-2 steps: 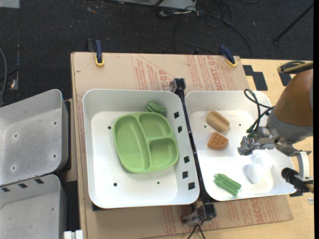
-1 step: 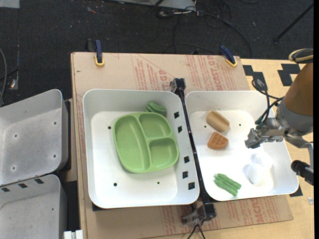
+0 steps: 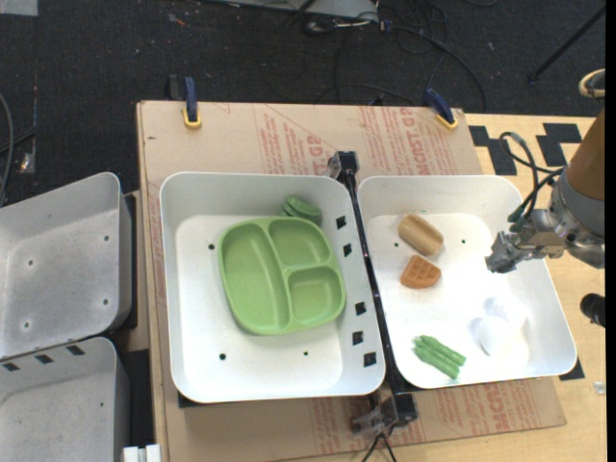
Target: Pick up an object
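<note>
Camera view puts the gripper point(image 3: 502, 256) low over the right bin point(image 3: 452, 192), right of the tan roll point(image 3: 421, 232) and the waffle-like piece point(image 3: 421, 273); nothing sits between its fingers (whether they're spread I can't tell). Red print on the cardboard point(image 3: 289, 128) under it is upside down and unreadable.

Cut off by the right edge: the grey arm with its orange band point(image 3: 589, 176), only the wrist end in view. Too small and dark to tell open from closed: the two-finger gripper point(image 3: 501, 258) over the right white bin's point(image 3: 539, 359) right rim. Partly hidden behind the green divided plastic plate point(image 3: 282, 275), near the left bin's back right corner: a small green object point(image 3: 302, 209), shape unclear. Faint against the white floor: a pale white object point(image 3: 498, 332).
</note>
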You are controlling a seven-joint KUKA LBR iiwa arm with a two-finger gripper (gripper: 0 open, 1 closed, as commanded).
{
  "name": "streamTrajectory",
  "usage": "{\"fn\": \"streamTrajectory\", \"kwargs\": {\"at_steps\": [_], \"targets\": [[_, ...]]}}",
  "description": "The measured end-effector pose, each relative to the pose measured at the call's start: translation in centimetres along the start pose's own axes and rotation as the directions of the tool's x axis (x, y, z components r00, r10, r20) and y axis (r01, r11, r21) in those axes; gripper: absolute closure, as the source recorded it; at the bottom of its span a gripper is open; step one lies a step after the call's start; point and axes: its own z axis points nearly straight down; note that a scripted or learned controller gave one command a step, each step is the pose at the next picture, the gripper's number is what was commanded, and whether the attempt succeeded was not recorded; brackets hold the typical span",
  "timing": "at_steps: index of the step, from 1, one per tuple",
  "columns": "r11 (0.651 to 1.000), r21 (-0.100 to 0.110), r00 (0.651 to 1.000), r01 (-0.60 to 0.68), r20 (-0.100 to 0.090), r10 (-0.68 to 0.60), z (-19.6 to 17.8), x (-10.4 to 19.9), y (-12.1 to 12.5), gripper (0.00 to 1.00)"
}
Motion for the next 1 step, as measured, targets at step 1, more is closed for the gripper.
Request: {"fn": "streamTrajectory", "kwargs": {"at_steps": [1], "targets": [[1.000,0.006,1.000,0.005,-0.004,-0.005,1.18,5.31,0.79,1.00]]}}
